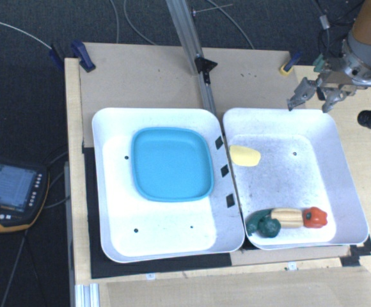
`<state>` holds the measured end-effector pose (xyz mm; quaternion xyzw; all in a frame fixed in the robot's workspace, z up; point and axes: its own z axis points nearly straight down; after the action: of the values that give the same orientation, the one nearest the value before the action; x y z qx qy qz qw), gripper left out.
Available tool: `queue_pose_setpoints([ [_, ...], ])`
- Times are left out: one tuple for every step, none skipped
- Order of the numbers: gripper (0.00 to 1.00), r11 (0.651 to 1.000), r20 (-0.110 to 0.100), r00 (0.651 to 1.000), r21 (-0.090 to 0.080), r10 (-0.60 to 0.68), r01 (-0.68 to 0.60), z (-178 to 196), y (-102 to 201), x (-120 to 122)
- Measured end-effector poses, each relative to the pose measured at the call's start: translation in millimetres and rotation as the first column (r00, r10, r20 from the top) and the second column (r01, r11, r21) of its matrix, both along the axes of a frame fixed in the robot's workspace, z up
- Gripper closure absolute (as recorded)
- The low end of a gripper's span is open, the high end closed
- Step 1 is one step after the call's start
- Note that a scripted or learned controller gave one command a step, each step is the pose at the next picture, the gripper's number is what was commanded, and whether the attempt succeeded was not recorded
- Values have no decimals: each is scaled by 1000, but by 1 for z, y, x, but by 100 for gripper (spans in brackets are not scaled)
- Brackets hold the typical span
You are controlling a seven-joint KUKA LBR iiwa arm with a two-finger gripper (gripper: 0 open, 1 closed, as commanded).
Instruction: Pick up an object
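Note:
In the right bin lie a pale yellow piece near the left wall, and along the front wall a dark green lump, a tan roll and a red piece in a row. A blue square plate rests in the left bin. My gripper hangs over the back rim of the right bin, at its far right corner, open with nothing between its fingers.
A slanted metal post rises behind the seam between the bins. Blue clamps and a yellow-blue clamp sit on the board's back edge. A handheld pendant lies on the floor at left.

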<state>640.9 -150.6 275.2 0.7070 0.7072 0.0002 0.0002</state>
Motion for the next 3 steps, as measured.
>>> queue_pose_setpoints([
  [0,1000,-5,1000,1,0,0,-63,2,1],
  [0,1000,-4,1000,1,0,0,-109,-2,6],
  [0,1000,-4,1000,0,0,0,-152,-5,2],
])
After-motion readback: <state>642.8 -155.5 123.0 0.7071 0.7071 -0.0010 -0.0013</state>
